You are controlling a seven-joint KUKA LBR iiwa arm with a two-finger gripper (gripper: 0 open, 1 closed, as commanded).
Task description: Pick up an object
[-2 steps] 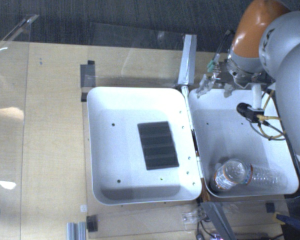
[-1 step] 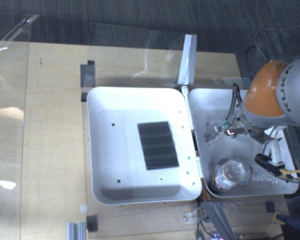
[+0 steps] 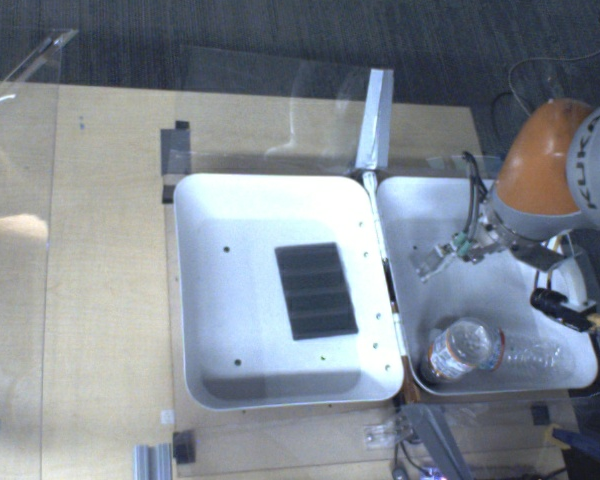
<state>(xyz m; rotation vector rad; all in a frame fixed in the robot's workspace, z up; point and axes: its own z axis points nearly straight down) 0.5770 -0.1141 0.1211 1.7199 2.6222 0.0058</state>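
Note:
A black ribbed rectangular pad (image 3: 316,290) lies flat in the middle of the left bin (image 3: 192,298). A clear crumpled plastic bottle (image 3: 472,348) lies on its side at the front of the right bin (image 3: 412,213). My gripper (image 3: 428,264) hangs over the left part of the right bin, pointing left toward the wall between the bins. It is apart from the bottle, which lies in front of it and a little to the right. Behind the gripper, the orange band (image 3: 542,168) of the arm sits over the right bin's far right side.
A metal bar (image 3: 376,118) stands at the back where the two bins meet. Cables (image 3: 555,303) hang beside the wrist at the right bin's right edge. A clear plastic sheet (image 3: 20,118) covers the wooden bench at the left.

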